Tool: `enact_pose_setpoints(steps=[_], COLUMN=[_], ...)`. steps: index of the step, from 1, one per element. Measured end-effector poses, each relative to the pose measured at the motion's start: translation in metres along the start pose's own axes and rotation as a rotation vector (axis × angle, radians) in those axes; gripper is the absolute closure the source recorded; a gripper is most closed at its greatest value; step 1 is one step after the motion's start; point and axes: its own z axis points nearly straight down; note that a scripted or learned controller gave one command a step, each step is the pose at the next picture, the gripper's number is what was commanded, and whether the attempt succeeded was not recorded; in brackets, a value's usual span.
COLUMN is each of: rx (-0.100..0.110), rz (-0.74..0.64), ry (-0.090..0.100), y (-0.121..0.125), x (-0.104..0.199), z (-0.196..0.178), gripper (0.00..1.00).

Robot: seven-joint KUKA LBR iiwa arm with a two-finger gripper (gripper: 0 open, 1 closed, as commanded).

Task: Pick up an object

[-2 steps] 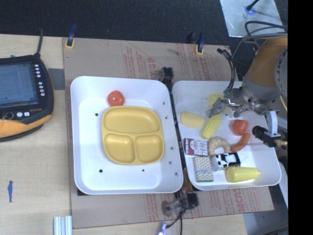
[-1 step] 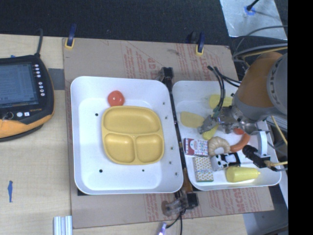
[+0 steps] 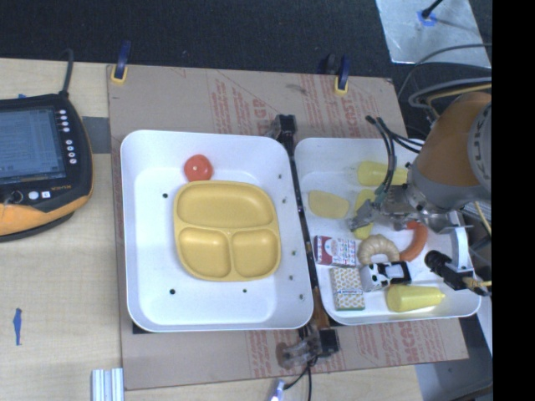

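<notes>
i am hovering my claw (image 3: pixel 374 213) over the right bin (image 3: pixel 334 153); i cannot tell how it is set. just beside it the croissant (image 3: pixel 378 247) is lying in the bin's middle, its long axis running left-right, ends curling toward the near rim, a sausage (image 3: pixel 415 239) to its right.

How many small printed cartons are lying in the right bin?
2: a red-and-white carton by the bin's left wall, and a tan carton just in front of it. The arm covers part of the bin, so more may be hidden.
</notes>
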Motion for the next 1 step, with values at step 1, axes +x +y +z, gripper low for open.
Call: enact_pose_setpoints(steps=[1], rx=[0.000], rz=[-0.002], ry=[0.000], y=[-0.0111], x=[-0.0002], z=[0.0000], gripper=[0.00])
